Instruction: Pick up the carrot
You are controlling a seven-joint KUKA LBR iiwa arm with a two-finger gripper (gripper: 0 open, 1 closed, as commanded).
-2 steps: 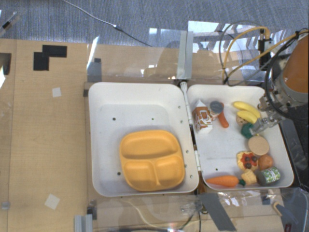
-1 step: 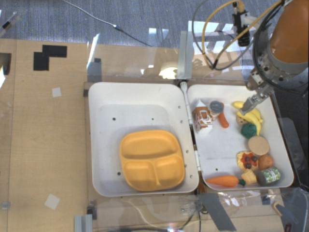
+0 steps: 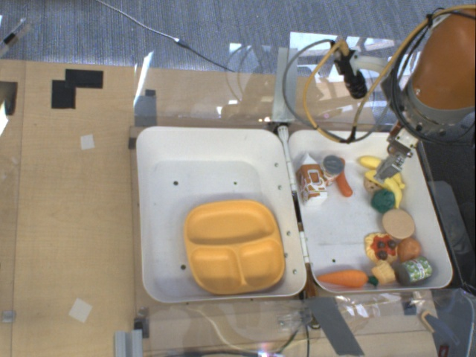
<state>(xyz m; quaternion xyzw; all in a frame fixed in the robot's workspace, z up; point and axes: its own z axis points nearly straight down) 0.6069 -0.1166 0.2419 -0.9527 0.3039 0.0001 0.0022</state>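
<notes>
The carrot [image 3: 343, 278], orange with a green stub at its left end, lies flat against the front wall of the right bin [image 3: 335, 229]. My gripper [image 3: 391, 162] hangs at the back right of that bin, over a yellow banana [image 3: 378, 162] and well away from the carrot. The carrot lies on the bin floor, apart from the gripper. Above the gripper sits the arm's orange band [image 3: 446, 58].
Right bin: a small carton [image 3: 313, 184], grey disc [image 3: 332, 165], red-orange stick [image 3: 344, 185], green lump [image 3: 384, 200], tan disc [image 3: 398, 223], pizza slice [image 3: 381, 246], brown ball [image 3: 408, 248], green can [image 3: 415, 270], yellow cube [image 3: 383, 274] beside the carrot. A yellow divided plate [image 3: 234, 245] lies in the left bin [image 3: 171, 169]. Cables [image 3: 327, 88] loop behind.
</notes>
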